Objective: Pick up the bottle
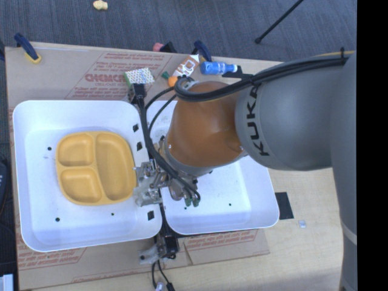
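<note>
The arm (242, 126) is seen reaching in from the right, its orange band covering most of the right bin (257, 190). The pincer (159, 187) sits low at the seam between the two bins, close beside the rim of the yellow divided tray (94, 165) that lies in the left bin (30, 162). Whether the pincer is wide or narrow cannot be told: the mechanism is a small blur of metal and cable, and nothing is seen held in it.

A small bottle (215, 68) with a blue body and a pale cap is noted lying on its side on the cardboard-covered tabletop (73, 71) behind the right bin, outside both bins and well apart from the pincer. Beside it lie an orange-and-white item (182, 73) and a small patterned packet (139, 76).

The bottle is judged light, stiff plastic with a smooth, rather slippery round wall, liable to roll when nudged. It is judged best taken across the middle of the body, jaws square to its long axis; the cap end is too narrow for a sure hold.
</note>
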`<control>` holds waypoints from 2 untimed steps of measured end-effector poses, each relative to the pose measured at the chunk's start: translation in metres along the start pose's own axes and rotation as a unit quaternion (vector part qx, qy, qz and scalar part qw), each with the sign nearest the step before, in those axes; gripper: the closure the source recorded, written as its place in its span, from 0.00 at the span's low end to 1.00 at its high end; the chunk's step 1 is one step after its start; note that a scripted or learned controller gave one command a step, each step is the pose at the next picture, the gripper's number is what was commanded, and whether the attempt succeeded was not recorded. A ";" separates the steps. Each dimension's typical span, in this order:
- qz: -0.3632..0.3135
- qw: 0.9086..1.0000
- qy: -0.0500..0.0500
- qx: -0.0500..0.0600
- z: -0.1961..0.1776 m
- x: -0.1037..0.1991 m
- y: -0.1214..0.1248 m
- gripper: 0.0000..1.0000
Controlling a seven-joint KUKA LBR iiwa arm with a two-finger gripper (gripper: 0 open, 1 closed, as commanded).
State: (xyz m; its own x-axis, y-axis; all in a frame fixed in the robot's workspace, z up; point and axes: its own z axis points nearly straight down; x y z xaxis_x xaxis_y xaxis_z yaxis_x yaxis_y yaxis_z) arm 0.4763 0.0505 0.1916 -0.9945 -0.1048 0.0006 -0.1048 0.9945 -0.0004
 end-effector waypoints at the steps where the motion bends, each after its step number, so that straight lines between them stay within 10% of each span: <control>1: -0.078 0.997 -0.001 0.000 -0.077 -0.006 -0.006 1.00; 2: 0.066 0.998 0.002 0.000 -0.014 -0.006 -0.014 1.00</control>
State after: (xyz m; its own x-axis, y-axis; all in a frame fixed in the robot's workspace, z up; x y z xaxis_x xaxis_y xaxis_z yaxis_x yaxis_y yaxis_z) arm 0.4839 0.0368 0.2054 -0.9996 0.0278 0.0037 0.0278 0.9996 -0.0015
